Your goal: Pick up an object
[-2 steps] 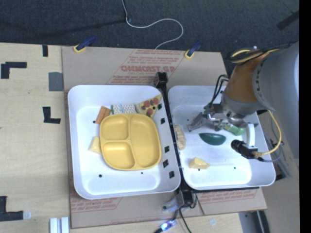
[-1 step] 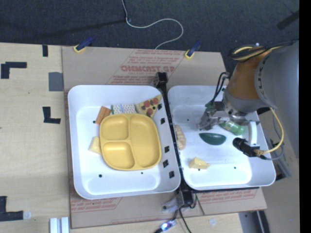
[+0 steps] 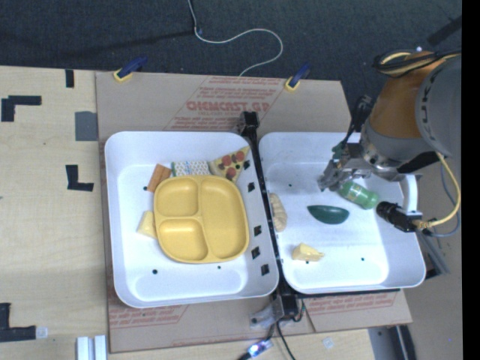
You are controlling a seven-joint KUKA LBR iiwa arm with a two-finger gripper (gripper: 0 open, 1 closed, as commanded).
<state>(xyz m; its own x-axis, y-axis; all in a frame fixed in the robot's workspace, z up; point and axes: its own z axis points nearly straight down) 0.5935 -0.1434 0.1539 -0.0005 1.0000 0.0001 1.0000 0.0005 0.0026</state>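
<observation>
The claw point(image 3: 335, 172) hangs low in the right bin point(image 3: 375, 274) beside a clear green bottle point(image 3: 358, 194); its grip I cannot tell. A smooth dark-green oval piece point(image 3: 329, 214) lies nearby; a glossy yellow divided plate point(image 3: 201, 218) fills the left bin point(image 3: 124, 223).

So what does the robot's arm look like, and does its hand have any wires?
The arm is big, round and grey, with an orange band above the wrist. Its hand is a small dark metal part at the end. Yellowish cables loop around the arm, and a white bracket with a black plug hangs off its side.
</observation>
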